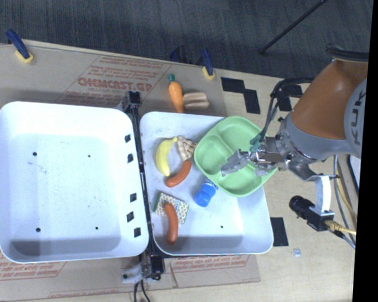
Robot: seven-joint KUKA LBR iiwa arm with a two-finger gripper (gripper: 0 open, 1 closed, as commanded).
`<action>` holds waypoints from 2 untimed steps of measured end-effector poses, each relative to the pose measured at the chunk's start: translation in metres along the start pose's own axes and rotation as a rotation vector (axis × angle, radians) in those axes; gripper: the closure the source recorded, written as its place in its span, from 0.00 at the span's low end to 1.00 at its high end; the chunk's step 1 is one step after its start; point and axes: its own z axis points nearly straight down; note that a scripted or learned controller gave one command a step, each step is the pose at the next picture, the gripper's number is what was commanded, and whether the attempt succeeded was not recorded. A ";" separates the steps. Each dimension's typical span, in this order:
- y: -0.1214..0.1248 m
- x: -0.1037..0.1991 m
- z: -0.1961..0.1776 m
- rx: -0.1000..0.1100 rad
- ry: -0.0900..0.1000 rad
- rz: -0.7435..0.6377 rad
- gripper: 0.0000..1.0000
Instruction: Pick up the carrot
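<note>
You will find the carrot [175,94] on the bench at 12 o'clock of the right bin [254,239], just outside its rim and beside a small bun [196,101]. The gripper [234,163] hovers over the green dish [232,137] at that bin's 2 o'clock. You cannot tell the jaw state here.

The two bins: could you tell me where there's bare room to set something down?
The left bin offers its whole floor. In the right bin, only the near-right corner, past the blue cup and sausage, is bare. Around the banana and green dish it's crowded.
</note>
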 end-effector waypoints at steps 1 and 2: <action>0.086 0.030 0.082 0.001 -0.001 0.091 0.00; 0.122 0.057 0.169 -0.004 -0.007 0.360 0.00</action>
